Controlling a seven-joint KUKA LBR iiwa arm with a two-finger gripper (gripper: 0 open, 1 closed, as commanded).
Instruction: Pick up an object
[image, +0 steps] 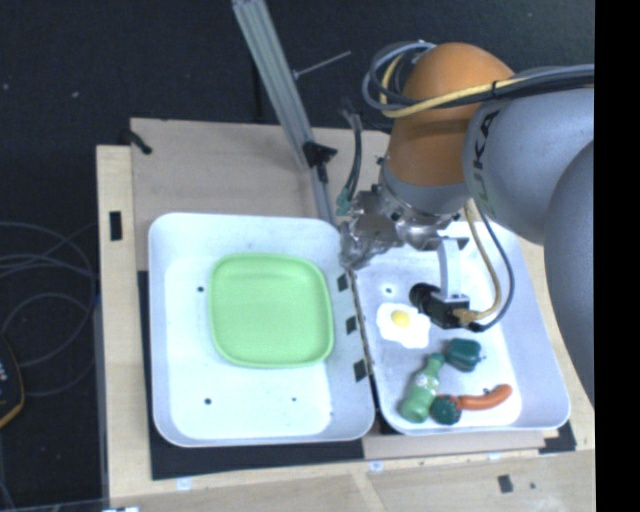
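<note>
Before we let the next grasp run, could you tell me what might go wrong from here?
1. The toys are bunched: the bottle, pepper and carrot lie close together, so the gripper may pinch two or knock one aside.
2. The egg lies flat, so fingers may slide over it.
3. The gripper sits over the rim between the bins, so a straight descent could strike it.

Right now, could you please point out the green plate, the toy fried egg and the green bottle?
green plate (271, 309): camera view, middle of its flat face.
toy fried egg (401, 320): camera view, its yellow yolk.
green bottle (421, 391): camera view, its body.
</note>
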